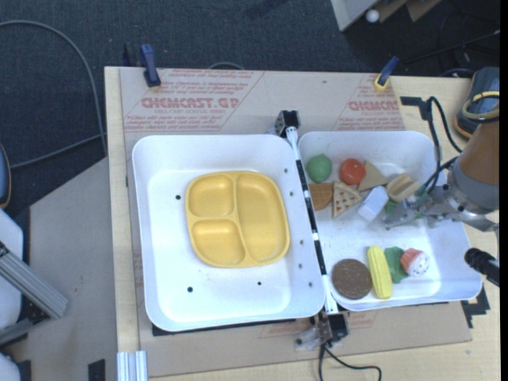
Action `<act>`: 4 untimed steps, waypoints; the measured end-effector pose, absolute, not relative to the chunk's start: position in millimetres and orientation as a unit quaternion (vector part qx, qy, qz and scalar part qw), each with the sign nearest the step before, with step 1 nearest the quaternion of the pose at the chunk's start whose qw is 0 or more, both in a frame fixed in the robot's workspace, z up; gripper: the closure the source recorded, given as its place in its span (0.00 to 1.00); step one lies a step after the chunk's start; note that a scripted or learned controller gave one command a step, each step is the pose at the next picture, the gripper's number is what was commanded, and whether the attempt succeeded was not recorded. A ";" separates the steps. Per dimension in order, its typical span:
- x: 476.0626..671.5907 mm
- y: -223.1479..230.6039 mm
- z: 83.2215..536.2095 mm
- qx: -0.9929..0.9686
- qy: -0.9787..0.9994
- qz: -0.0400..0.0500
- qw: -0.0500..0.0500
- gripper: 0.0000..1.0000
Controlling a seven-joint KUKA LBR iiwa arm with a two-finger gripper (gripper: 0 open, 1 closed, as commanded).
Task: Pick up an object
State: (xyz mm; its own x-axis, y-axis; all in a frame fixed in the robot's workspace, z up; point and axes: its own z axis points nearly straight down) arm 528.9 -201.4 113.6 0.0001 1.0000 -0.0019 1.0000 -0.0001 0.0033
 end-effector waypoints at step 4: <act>581.6 -95.0 224.5 0.707 0.708 0.001 0.001 1.00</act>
